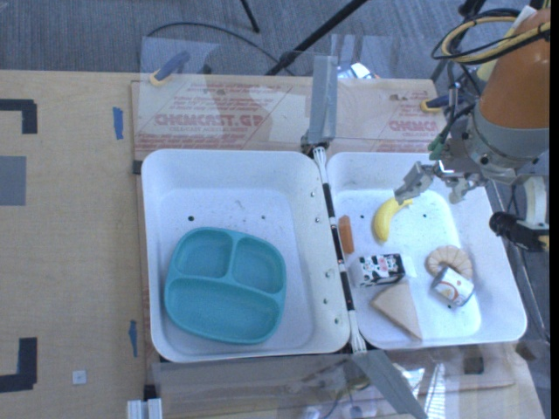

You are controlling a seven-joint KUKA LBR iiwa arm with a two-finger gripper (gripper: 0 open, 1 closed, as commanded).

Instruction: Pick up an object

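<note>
Lying banana [383, 219], long axis near-vertical

The surface [61, 260] is pale tan board, marked on its left side with black corner brackets [19, 116], a grey square patch [12, 180] and short strips of blue tape [118, 122]. Beyond its far edge lies a grey carpeted floor [113, 24], crossed by thin black stand legs [341, 11]. A clear plastic sheet with faded red lettering [210, 116] lies flat at the far side of the surface. Light is even and soft, casting only faint shadows.
</note>
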